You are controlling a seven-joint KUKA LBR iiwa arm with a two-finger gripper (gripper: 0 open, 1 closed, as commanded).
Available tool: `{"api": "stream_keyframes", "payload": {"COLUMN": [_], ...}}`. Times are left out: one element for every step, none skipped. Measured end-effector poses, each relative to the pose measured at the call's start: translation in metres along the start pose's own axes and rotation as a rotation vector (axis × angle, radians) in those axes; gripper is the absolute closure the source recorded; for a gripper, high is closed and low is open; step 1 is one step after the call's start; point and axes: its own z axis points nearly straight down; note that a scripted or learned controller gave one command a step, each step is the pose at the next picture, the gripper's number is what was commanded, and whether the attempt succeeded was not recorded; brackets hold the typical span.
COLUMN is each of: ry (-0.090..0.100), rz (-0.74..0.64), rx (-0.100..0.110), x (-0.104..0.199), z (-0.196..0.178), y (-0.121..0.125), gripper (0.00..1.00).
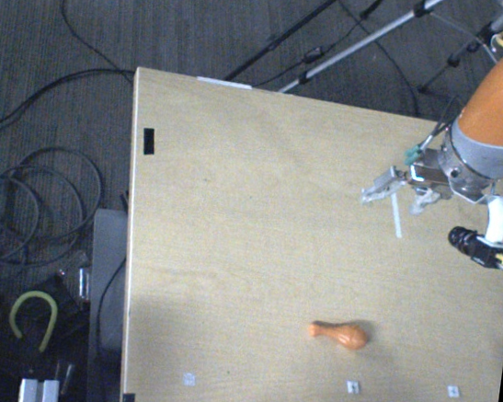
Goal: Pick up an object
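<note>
Camera view looks down at a slant on a plain tan board (pixel 255 242), smooth and matte like plywood, with crisp straight edges along its left and far sides. Loads of bare surface here: nearly the whole board is open. A few tiny markers sit on it: a black tab (pixel 149 141) near the left edge up top, plus small pale and dark squares (pixel 353 386) along the near side.

The thing to grab is a little orange piece (pixel 341 334), pear-shaped with a rounded bulb and a thin neck pointing left, kinda rubbery looking. It lies flat on the board toward the near right, nothing touching it, open room all around.

The arm (pixel 500 100) comes in from the upper right, fat orange band over a grey wrist, angled down and leftward. The gripper (pixel 399 196) hangs over the far right part of the board, well apart from the orange piece. Its pale thin fingers (pixel 378 189) look spread apart, with nothing between them.

Off the board's left edge is dark carpet with looping black cables (pixel 28 201) and a green hook thing (pixel 34 312).
</note>
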Motion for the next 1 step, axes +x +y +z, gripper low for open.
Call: {"api": "stream_keyframes", "payload": {"ry": [-0.004], "rz": [-0.168], "rx": [0.000], "x": [-0.0127], "z": [0.1209], "y": [0.0363], "gripper": [0.00]}}
